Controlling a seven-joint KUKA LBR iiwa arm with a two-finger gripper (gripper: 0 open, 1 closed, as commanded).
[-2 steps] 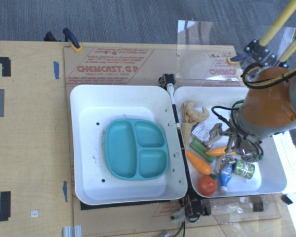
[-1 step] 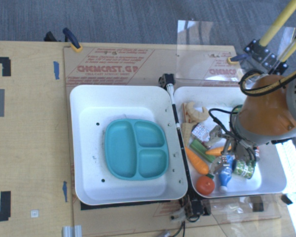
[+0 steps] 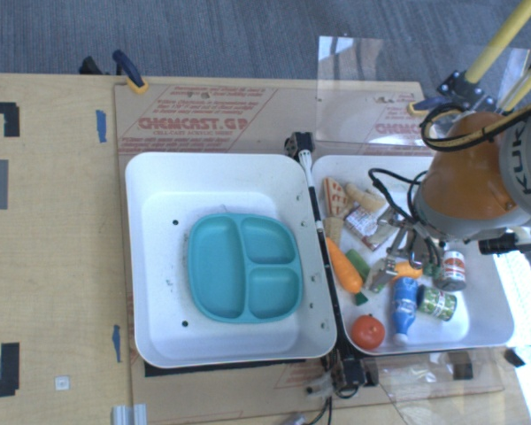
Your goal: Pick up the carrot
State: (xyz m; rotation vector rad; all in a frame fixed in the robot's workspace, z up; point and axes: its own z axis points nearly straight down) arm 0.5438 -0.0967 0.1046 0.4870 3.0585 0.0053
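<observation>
Small orange carrot with green top (image 3: 344, 270) lying at the right white bin's (image 3: 491, 326) left side, pincer (image 3: 398, 259) hovering just right of it, finger state impossible to tell, teal divided plate (image 3: 244, 267) in left bin (image 3: 159, 237)

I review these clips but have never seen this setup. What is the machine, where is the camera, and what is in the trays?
One camera looks down at a slant on two white bins. The grey and orange robot arm reaches in from the right; its tool hangs over the right bin, among the clutter. That bin holds the carrot, a tomato, a blue tube, small cans and snack packets. The left bin holds a teal divided plate. The carrot lies near the divider, not held.
</observation>
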